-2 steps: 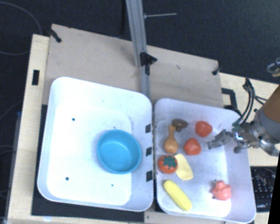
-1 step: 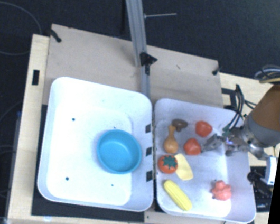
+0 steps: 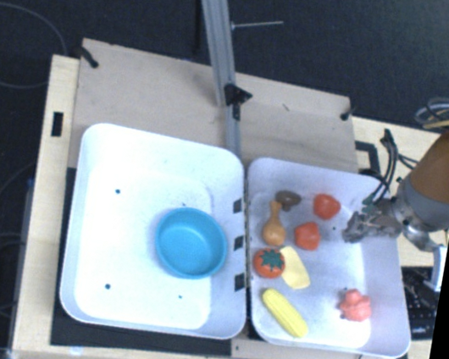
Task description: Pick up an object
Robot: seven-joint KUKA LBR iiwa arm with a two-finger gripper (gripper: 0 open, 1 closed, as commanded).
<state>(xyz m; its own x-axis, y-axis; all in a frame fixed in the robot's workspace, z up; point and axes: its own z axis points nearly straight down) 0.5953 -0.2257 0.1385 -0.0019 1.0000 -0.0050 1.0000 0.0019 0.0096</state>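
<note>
While the yellow banana (image 3: 284,312) is lying near the front edge of the right bin (image 3: 369,333), its long axis is running from upper left to lower right, with the lower end pointing toward the bin's front right corner. Beside it a tomato (image 3: 270,263) is sitting, and a pink toy (image 3: 355,305) is resting to its right. The gripper (image 3: 359,226) is hovering over the bin's right part, holding nothing, though whether its fingers are open is not clear.

Landmark: right bin (image 3: 378,330)
Left bin (image 3: 86,279): beside it on the left, holding the bowl (image 3: 190,242)
Toy foods (image 3: 297,256): inside it, mostly left half
Gripper (image 3: 360,226): over its right part
</note>
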